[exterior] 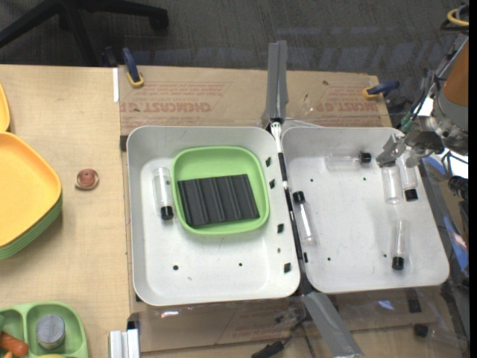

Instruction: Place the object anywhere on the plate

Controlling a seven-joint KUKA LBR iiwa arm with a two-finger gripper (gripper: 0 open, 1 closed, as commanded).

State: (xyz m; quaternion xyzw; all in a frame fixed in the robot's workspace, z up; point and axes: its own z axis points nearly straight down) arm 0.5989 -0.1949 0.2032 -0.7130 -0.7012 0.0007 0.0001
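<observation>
Camera view: two shallow white bins sit side by side on the counter (74, 110), which is partly covered by brown cardboard (201, 103).

Left bin (149, 274): a green plate (220, 162) with rounded corners lies flat in the upper middle. A dark grey ribbed rectangular pad (218, 200) rests on the plate, tilted slightly off the plate's edges. A clear plastic tube with a black cap (162, 192) lies on the bin floor just beside the plate's left rim, cap toward the near side.

Right bin (350, 267): four more clear tubes with black caps lie on the floor.
- One tube (344, 160) lies crosswise near the far wall, cap to the right.
- One tube (303, 218) lies along the left wall, cap at its far end.
- One tube (399, 246) lies near the right wall, cap at its near end.
- One tube (395, 181) lies directly under the gripper (402, 159), cap near the right wall.

Arm: the grey arm enters from the right edge, and the gripper sits over the upper right corner of the right bin. Whether it is wide, narrow or gripping the tube below cannot be told from this angle.

Outside the bins: a stack of yellow plates (26, 192) lies at the left edge, a small round reddish object (87, 178) rests on the counter near it, and a green divided tray (37, 327) occupies the near left corner. Two clamps, one at (133, 69) and one at (380, 90), grip the cardboard's far edge.
</observation>
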